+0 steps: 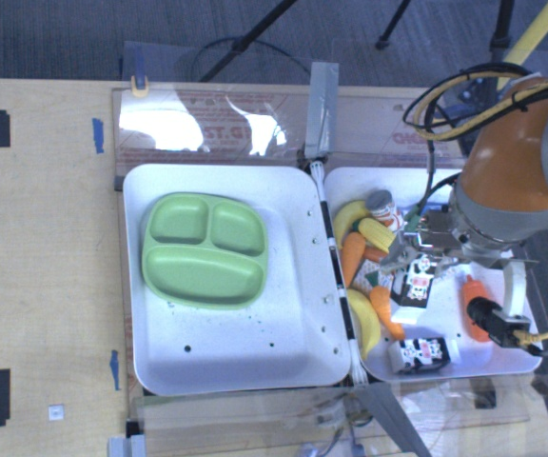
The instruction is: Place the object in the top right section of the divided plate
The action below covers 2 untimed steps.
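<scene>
Object candidates are lying in a heap in the right bin (502, 355), under and around the hand (415, 257), and the task is not saying which one is meant. The hand is hanging low over the heap at the end of the grey and orange arm (507, 165). The view is not showing how far open the hand is, nor whether it is holding anything.

A small black-and-white carton (417, 286) is sitting just on the camera side of the hand, possibly touching it, and looks the likeliest target. It is probably light and stiff, with flat printed faces that may be a little slick. Closing across its two narrow sides, near the middle, should be holding it square.

Two bananas (350, 219) (364, 320) and two carrots (353, 255) (385, 310) are crowding the plate side of the hand. They look like toy food: light, hard, rounded, so likely to be rolling or squirting out of a pinch unless taken across the thickest part. A second carton (421, 352) is lying nearer the camera, an orange bottle (479, 305) behind the hand on the arm's side, and a small can (381, 201) beyond it.

The green divided plate (165, 279) is resting well away from the hand in the left bin (226, 346), and its top right section (238, 228) is waiting bare.
</scene>
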Motion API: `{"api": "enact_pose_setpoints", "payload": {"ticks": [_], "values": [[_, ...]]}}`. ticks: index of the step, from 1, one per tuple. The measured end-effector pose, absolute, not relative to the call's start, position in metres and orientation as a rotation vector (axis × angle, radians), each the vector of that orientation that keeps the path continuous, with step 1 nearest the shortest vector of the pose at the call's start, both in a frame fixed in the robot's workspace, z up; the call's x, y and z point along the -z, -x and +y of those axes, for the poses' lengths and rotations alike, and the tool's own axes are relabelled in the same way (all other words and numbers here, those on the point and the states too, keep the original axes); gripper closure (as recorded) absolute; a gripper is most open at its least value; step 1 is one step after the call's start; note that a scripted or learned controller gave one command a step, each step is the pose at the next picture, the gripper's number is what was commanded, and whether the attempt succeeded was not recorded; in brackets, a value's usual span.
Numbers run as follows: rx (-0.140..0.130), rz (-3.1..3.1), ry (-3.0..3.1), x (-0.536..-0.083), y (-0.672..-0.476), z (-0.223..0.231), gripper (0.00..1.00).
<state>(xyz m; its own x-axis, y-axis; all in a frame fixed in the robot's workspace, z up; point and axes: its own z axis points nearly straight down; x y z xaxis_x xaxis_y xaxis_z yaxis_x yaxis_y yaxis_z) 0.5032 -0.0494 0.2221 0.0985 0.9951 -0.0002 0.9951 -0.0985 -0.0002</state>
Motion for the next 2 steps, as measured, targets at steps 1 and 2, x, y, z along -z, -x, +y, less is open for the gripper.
{"api": "enact_pose_setpoints", "payload": {"ticks": [1,2], "values": [[0.001,-2.358,2.080,-0.185,-0.557,0.013,1.00],[-0.001,-2.454,1.963,-0.185,-0.660,0.079,1.00]]}}
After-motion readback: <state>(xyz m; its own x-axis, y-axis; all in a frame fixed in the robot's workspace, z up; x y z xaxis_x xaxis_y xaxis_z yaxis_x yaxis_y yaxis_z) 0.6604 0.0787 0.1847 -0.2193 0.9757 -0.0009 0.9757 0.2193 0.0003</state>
